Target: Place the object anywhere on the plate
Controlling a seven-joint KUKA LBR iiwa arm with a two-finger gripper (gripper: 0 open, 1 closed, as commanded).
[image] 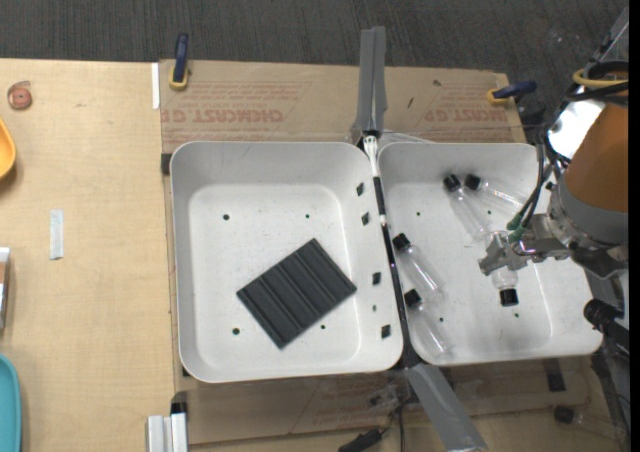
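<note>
1. Worktop [80,340]: a tan surface carrying two shallow white bins side by side.
2. Nearest clear vial [428,332]: it lies at 7 o'clock in the right bin [480,149], its black cap pointing to 11 o'clock.
3. Plate [297,292]: a dark, ribbed rectangle lying flat in the left bin [178,240]. It sits just toward 5 o'clock of that bin's centre and is turned diagonally.
4. Small black piece [508,295]: it is seen at 6 o'clock of the end effector, just beside it. Whether the two touch cannot be told.
5. End effector [503,262]: it is over the right bin, at 3 o'clock of that bin's centre. Whether it is released or clenched cannot be told. The arm [600,170] enters from 3 o'clock.
6. Middle clear vial [418,268]: it is at 9 o'clock in the right bin, near the shared wall, well apart from the plate.
7. Far clear vials [470,202]: they lie at 12 o'clock in the right bin, with black caps at their far ends.
8. Cardboard sheet [260,110]: it lies beyond both bins, with a blue clamp [180,48] at its 10 o'clock corner.
</note>
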